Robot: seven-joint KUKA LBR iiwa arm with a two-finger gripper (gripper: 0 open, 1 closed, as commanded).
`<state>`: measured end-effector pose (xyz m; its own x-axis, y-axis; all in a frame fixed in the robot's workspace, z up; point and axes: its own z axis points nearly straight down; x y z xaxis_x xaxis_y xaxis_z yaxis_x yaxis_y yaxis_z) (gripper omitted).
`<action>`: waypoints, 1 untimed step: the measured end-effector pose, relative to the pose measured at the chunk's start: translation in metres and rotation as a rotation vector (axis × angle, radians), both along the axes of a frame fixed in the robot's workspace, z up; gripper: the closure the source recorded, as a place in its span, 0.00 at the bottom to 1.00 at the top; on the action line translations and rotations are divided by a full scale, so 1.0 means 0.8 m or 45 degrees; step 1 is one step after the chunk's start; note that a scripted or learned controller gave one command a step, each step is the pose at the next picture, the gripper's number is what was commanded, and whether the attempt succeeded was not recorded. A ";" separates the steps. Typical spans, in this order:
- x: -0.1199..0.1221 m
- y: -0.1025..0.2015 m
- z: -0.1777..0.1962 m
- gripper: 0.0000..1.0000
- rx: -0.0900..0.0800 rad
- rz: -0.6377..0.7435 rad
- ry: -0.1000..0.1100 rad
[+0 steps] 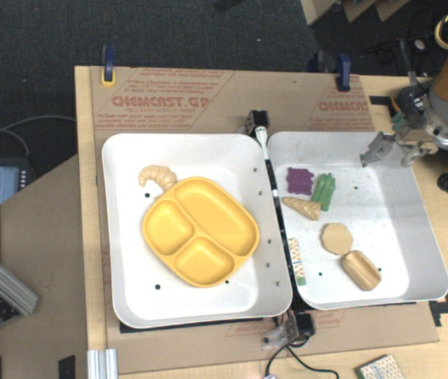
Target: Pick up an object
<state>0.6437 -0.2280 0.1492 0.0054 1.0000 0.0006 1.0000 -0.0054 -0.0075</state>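
Camera view
Counter (168, 101): brown board carrying two white bins side by side.
Left bin (125, 275): holds a yellow divided plate (200, 230), with a tan croissant (156, 176) touching its upper left edge.
Right bin (413, 235): purple block (300, 181) beside a green piece (323, 190); a cone (302, 207) just below them; a tan disc (336, 238) touching a tan cylinder (361, 270) toward the near edge.
Arm (445, 101): at the right, over the right bin's far corner.
Pincer (382, 150): above the bin's upper right area, well apart from all the objects, holding nothing; how wide it stands cannot be told.
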 end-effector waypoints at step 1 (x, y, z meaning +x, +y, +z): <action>0.002 0.124 -0.084 0.00 0.006 0.016 -0.004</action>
<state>0.6450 -0.1290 0.0818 -0.0074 1.0000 0.0054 1.0000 0.0074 -0.0045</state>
